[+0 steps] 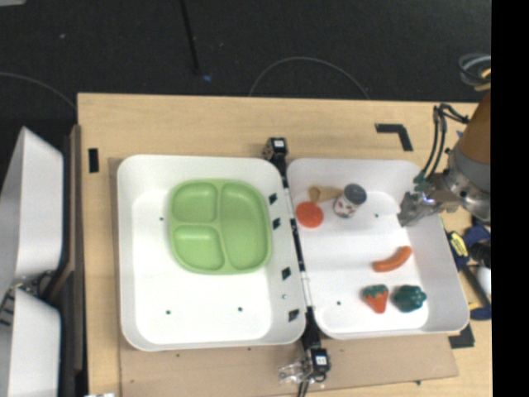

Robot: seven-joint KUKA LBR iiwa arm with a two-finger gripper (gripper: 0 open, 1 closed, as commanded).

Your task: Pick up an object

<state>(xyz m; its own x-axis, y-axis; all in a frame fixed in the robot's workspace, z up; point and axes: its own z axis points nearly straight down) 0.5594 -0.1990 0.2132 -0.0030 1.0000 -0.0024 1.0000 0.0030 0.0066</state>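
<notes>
Camera view, near to far in the right bin: strawberry and green toy at lower right, sausage above them, then tomato and small can. Gripper hovers at the bin's right wall, holding nothing; whether it is open, I cannot tell. Approach step, I judge: next, descend over the sausage. No legible writing.

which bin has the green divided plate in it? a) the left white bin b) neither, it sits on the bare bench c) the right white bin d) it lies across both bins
a: the green three-compartment plastic plate lies wholly inside the left shallow white bin, while the right shallow white bin holds the small toy foods.
</notes>
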